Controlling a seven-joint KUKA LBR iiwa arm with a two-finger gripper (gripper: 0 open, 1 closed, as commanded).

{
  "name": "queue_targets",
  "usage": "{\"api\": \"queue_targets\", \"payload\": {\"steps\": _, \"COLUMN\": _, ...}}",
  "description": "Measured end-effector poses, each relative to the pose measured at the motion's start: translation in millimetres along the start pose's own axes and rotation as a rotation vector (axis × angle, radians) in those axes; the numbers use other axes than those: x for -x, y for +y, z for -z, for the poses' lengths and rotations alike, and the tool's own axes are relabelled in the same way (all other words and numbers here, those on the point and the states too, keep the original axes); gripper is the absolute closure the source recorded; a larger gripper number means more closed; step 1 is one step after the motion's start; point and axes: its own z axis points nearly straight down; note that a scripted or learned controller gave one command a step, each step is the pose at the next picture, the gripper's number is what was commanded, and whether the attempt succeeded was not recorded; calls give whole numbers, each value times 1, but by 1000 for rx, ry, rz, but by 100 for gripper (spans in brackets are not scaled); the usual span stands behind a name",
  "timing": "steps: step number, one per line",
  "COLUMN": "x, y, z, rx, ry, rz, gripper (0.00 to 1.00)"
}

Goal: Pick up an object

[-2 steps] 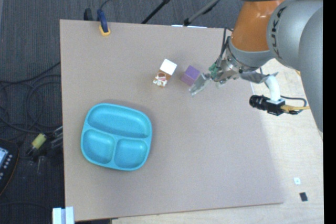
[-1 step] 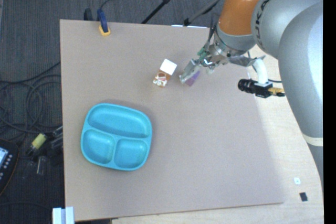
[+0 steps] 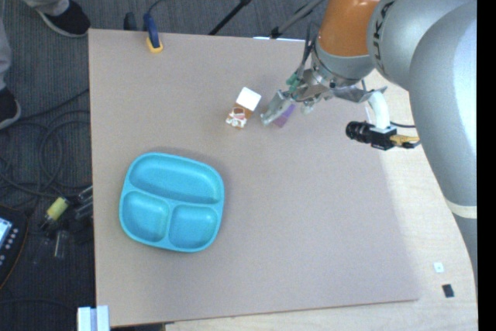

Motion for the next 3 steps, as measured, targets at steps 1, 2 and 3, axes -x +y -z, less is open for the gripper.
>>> {"api": "queue_targets", "payload": {"steps": 1, "x": 0, "y": 0, "z": 0, "rx": 0, "ry": 0, "rz": 0, "gripper": 0}}
{"api": "queue_targets", "payload": {"steps": 2, "x": 62, "y": -13, "z": -91, "rx": 2, "ry": -3, "rz": -24, "gripper": 0}}
{"api": "queue_targets", "payload": {"steps": 3, "x": 23, "y": -7, "z": 1, "rx": 2, "ry": -2, "rz": 19, "gripper": 0}}
